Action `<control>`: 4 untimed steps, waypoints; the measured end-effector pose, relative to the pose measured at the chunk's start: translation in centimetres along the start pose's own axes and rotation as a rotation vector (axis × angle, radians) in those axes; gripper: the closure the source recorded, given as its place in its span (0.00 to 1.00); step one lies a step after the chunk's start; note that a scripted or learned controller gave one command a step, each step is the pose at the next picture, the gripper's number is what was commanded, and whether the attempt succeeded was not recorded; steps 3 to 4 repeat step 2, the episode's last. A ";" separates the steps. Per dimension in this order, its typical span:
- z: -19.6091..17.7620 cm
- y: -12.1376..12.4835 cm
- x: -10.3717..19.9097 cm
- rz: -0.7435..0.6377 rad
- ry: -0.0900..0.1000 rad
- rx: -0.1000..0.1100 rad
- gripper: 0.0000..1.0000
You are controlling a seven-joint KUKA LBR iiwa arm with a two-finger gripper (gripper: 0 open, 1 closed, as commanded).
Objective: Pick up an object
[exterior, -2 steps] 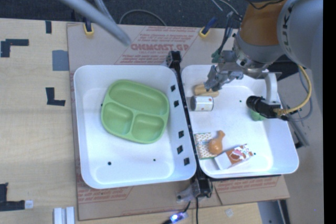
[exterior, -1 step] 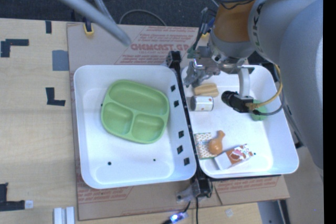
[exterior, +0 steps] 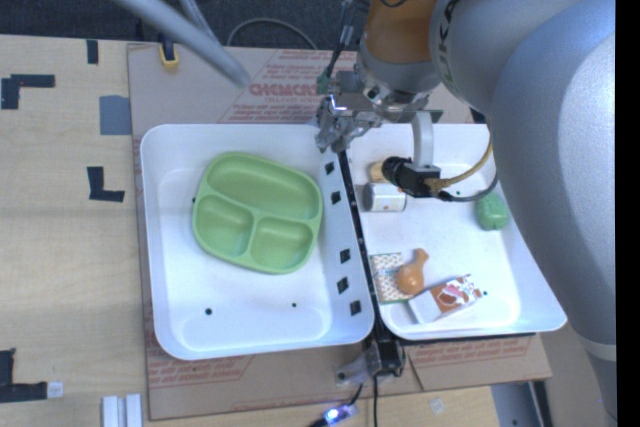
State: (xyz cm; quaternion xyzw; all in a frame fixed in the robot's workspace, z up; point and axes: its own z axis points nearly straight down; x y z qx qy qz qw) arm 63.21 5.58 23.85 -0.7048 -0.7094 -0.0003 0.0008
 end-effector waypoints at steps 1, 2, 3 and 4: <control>0.2 1.6 4.7 0.001 -0.001 0.000 1.00; 0.2 1.6 4.4 0.004 -0.002 0.001 0.00; 0.2 1.6 4.4 0.004 -0.002 0.001 0.00; 0.2 1.6 4.4 0.004 -0.002 0.001 0.00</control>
